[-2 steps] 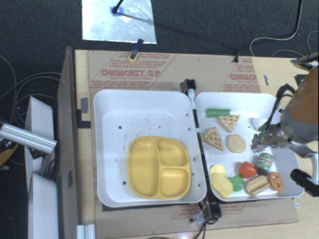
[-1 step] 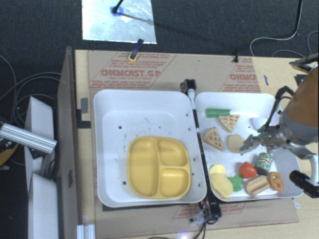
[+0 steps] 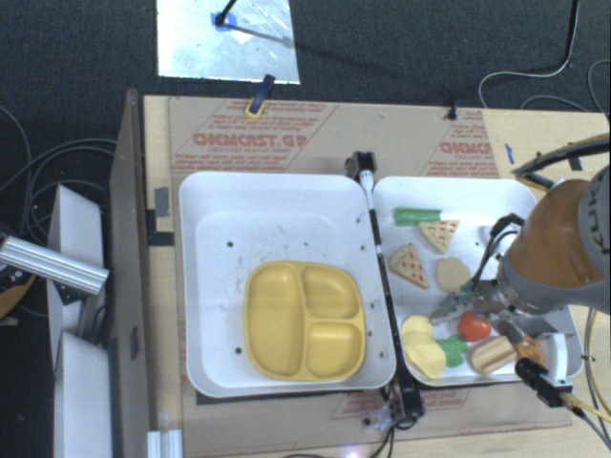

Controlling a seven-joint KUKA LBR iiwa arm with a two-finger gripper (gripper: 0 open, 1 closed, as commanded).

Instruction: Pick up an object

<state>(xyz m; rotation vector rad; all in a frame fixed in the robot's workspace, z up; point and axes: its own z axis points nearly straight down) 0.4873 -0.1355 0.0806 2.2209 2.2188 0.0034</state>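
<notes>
My gripper (image 3: 474,315) hangs low over the front of the right bin (image 3: 516,191), under the grey arm with its orange band (image 3: 558,246). Its fingers (image 3: 447,306) are spread open, one on each side of a small red tomato (image 3: 474,328) that lies on the bin floor. The tomato sits between them, but nothing shows it being gripped or lifted. Close by lie a yellow lumpy toy (image 3: 423,344), a green piece (image 3: 452,350) and a tan bun (image 3: 493,353).
Farther back in the right bin are two pizza slices (image 3: 410,266) (image 3: 438,234), a round tan cookie (image 3: 452,274) and a green vegetable (image 3: 417,217). The left bin (image 3: 220,208) holds a yellow divided plate (image 3: 305,319). The shared bin wall (image 3: 377,256) runs between them.
</notes>
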